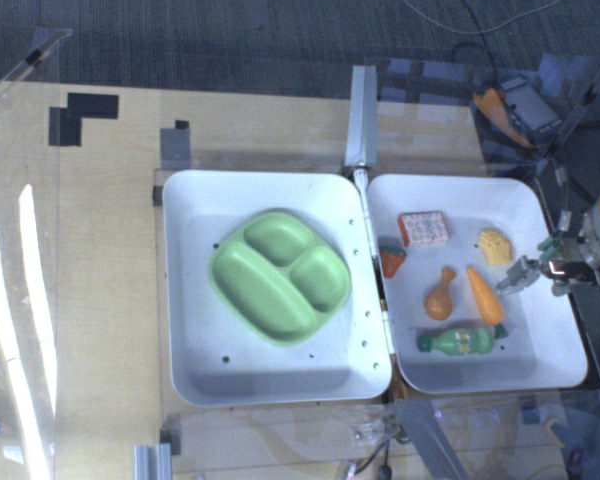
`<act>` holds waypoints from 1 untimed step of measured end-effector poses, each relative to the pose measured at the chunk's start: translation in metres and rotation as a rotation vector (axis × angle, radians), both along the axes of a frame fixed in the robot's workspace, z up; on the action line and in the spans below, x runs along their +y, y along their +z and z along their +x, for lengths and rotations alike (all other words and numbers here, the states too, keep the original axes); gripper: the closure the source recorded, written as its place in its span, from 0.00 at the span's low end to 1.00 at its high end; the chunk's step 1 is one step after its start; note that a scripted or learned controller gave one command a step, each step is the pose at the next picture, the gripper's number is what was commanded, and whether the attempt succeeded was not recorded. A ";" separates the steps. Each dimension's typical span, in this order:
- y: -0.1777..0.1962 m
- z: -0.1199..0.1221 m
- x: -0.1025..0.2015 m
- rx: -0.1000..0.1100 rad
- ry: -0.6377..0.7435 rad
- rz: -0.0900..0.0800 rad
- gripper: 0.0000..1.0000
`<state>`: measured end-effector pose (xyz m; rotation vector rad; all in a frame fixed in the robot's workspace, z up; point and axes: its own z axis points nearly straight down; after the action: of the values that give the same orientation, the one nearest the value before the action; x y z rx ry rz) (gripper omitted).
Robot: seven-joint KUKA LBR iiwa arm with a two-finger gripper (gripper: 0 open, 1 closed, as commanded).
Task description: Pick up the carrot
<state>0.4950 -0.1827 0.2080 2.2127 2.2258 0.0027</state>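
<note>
The gripper [517,276] reaches in over the right edge of the right bin [553,223], its fingers spread open with nothing between them. Just beyond its fingertips, toward the bin's middle, lies the carrot [484,294]: a smooth orange cone set on a slant, its narrow end toward the bin's far side. Above the fingertips sits a yellow corn piece [495,246]. Past the carrot is a brown drumstick [440,294], and nearer the front wall a green bottle [459,341] lies on its side. Farther off is a checked cracker box [423,229] and, by the divider, a strawberry [391,259]. The left bin [190,368] holds a green divided plate [280,275].
</note>
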 end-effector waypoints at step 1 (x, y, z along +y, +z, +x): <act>-0.119 0.022 0.003 -0.009 0.261 -0.004 0.00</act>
<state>0.5168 -0.1795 0.0893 1.8992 2.4880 0.0086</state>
